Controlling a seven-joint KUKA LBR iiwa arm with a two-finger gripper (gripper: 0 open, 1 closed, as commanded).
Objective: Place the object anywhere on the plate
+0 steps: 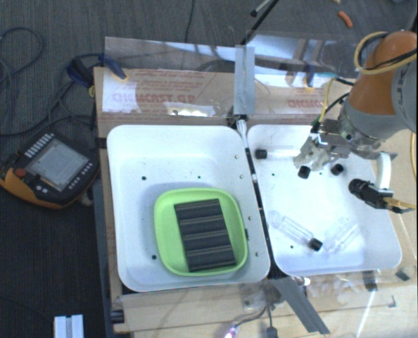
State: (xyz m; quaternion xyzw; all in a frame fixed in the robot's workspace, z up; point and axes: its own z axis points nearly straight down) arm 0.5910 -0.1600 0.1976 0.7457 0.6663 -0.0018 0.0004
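Inspecting from above, noted two shallow white bins side by side on the desk (pixel 195 303). Found a green plate (pixel 165 210) in the left bin (pixel 128 189), toward its near edge. Recorded a dark ribbed block (pixel 205 234) lying flat on the plate, within the rim and covering most of the centre. Located the arm (pixel 385 83) reaching in from the right, with the jaws over the far part of the right bin (pixel 378 248). Judged the jaws released, tips spread apart with nothing between them, well apart from plate and block. Logged in the right bin a clear vial with a black cap (pixel 297 232) near the front, a second clear piece (pixel 341 234) just beside it, and a small black cap (pixel 261 153) near the far left corner.
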